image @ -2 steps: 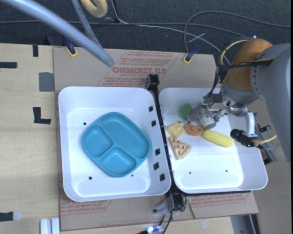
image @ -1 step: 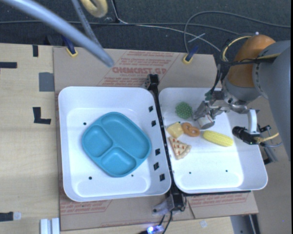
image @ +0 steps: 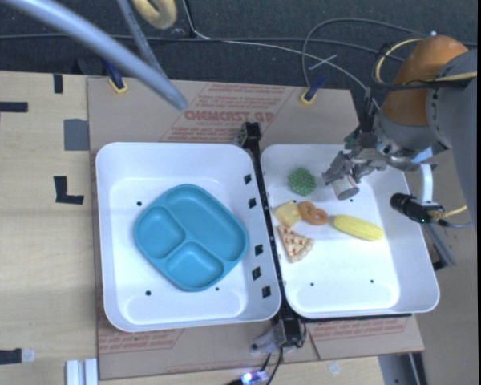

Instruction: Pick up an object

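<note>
Red print on the cardboard (image: pixel 224 107) looks like "CHEMCAST"; whether the jaws above the right bin (image: pixel 401 295) are clenched, I cannot tell.

Two white bins sit side by side: the left bin (image: pixel 112 215) carries one blue divided plate (image: pixel 191 237). The right bin (image: pixel 401 271) contains five toy foods: one green broccoli (image: pixel 302 181), one pretzel (image: pixel 313 212), one corn cob (image: pixel 357 228), one pizza slice (image: pixel 295 244), one yellow cheese piece (image: pixel 286 213).
</note>
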Available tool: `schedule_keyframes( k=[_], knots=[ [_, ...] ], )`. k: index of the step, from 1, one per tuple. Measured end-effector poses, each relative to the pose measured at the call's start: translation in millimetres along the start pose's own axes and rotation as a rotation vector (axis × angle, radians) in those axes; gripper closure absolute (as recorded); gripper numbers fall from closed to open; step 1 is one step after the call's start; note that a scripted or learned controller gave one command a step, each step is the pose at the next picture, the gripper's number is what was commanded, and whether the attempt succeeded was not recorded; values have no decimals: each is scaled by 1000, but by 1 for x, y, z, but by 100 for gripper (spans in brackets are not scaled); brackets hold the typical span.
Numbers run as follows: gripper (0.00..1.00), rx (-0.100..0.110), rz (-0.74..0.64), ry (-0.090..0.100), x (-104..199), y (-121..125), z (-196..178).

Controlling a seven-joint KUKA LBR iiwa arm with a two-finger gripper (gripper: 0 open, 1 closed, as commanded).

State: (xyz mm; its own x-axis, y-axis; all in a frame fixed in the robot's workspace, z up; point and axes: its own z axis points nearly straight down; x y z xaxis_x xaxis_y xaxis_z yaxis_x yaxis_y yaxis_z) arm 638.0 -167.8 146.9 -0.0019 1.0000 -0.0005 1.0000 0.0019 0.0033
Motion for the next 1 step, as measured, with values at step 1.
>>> schedule_keyframes(
  k=[1],
  knots=[
    [100,-2,0,-1,1,2,-64]
  ],
)
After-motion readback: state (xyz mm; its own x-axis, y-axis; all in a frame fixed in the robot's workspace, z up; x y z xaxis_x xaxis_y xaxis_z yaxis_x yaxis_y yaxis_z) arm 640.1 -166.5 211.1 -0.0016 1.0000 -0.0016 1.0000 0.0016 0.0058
